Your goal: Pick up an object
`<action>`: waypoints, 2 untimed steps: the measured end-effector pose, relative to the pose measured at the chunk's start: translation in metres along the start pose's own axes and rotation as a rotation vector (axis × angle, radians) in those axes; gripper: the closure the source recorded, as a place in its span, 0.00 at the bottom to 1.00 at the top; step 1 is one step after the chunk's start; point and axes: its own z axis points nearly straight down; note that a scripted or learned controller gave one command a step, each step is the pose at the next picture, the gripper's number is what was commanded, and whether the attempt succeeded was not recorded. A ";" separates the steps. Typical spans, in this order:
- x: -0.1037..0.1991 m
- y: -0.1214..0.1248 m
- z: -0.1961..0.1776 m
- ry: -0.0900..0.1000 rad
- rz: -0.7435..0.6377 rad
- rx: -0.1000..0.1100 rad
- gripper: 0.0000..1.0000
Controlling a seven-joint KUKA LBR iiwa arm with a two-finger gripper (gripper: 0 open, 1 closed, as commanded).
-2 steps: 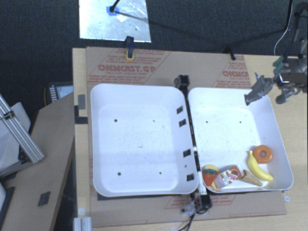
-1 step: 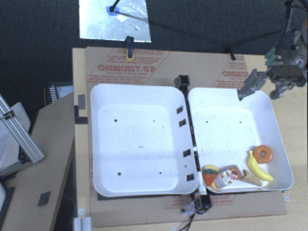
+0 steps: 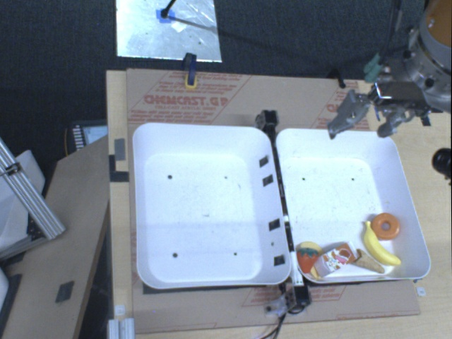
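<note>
On my left the left bin (image 3: 205,203) has nothing in it to go for, so I pass over it and the black clips along the divider (image 3: 277,189). Everything worth picking sits in the right bin (image 3: 332,182), crowded into its near corner: a tomato (image 3: 308,257) against the divider side, a small packet (image 3: 335,258) touching it, a cone (image 3: 369,263) just beside that, then a banana (image 3: 378,246) curving up toward a donut (image 3: 385,225) at its far end. My gripper (image 3: 369,119) hangs above the far rim of that bin, well apart from the pile, its fingers spread and nothing between them. I judge the step in hand to be the approach. To do it well I would bring the arm toward me along the bin, keep it high until it is over a target, and choose the donut or the banana, since they lie a little freer than the rest. I would turn the fingers across the banana's narrow width, not along its curve, and come straight down, minding the bin wall close behind the pile.
</note>
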 end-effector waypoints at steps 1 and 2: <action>0.030 0.000 -0.026 0.000 0.001 0.000 0.00; 0.111 0.000 -0.024 0.001 -0.003 0.003 0.00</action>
